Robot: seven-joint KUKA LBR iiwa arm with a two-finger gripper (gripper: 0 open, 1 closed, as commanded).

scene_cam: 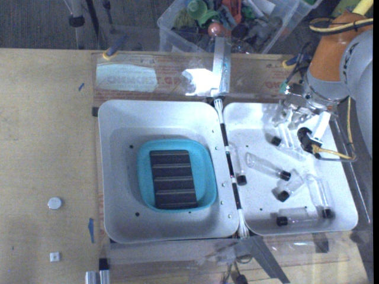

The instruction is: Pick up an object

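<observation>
Clear black-capped vials (267,165) in right bin (249,117)

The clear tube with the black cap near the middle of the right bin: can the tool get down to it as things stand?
Probably yes. The clear tube lies flat on the right bin's floor with nothing over it, apart from its neighbours. The tool hangs over the same bin, near its upper edge.
</observation>
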